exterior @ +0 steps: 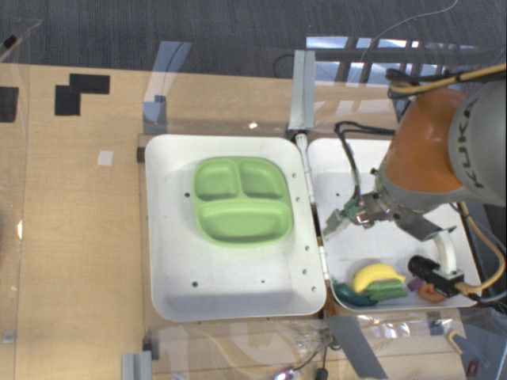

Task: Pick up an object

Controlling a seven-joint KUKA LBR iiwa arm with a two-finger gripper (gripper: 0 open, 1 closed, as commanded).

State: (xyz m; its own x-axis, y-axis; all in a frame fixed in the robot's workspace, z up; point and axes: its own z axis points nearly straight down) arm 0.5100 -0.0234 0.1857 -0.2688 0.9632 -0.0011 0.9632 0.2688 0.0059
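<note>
- Task stage: early. Nothing is visibly lifted, and I see no object carried at the gripper (342,217). The pick itself is still to do, as I judge it.
- Arm (428,149): grey with an orange band, comes in from the right of the frame and hangs over the right bin (333,165).
- Gripper: sits in the left-middle part of the right bin, close to the wall shared with the left bin (170,283). It points toward the lower left of the frame. Spread or pressed together: cannot tell, since the tip is small and cluttered at this angle.
- Whether the gripper touches the bin floor or hovers above it: cannot tell.
- Nearest candidates: a yellow object (377,275), curved and banana-like, lies at the lower edge of the right bin. A dark green object (388,290) lies just below it and touches it. A teal piece (343,294) sits at their left end, in the bin's lower left corner.
- Relation to gripper: this cluster lies below and slightly right of the gripper in the frame. It is near but clearly apart, with bare white floor between.
- Other candidate: a green divided plate (242,200) lies flat in the middle of the left bin, left of the gripper and across the shared wall.
- Left to do, by my reading: shift toward the frame's lower edge to stand over the yellow object, descend, close on it and lift. The crowding of the pieces against the bin wall may make a clean grasp awkward.
</note>
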